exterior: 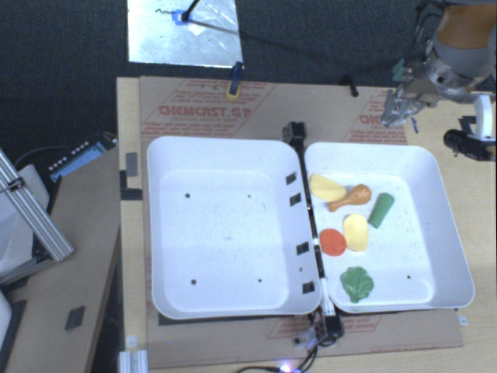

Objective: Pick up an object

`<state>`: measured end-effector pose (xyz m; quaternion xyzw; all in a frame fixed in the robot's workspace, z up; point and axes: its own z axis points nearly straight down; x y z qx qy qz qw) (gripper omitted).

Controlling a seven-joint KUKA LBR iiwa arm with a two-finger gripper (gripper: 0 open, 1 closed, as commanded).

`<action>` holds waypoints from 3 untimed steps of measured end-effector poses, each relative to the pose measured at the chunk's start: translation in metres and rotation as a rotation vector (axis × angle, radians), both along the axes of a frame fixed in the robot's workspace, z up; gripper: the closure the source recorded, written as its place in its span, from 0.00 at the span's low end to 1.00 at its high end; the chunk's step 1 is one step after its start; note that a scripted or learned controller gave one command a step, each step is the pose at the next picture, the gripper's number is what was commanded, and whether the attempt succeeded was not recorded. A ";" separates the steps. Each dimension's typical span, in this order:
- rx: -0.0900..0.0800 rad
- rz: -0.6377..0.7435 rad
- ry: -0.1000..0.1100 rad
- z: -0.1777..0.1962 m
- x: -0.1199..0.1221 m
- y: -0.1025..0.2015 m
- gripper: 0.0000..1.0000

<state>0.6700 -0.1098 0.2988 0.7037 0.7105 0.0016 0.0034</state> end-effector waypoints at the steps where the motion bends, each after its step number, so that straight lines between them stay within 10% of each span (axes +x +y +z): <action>1: 0.005 0.002 0.002 0.035 -0.001 0.076 1.00; 3: 0.007 0.005 -0.003 0.153 -0.008 0.250 1.00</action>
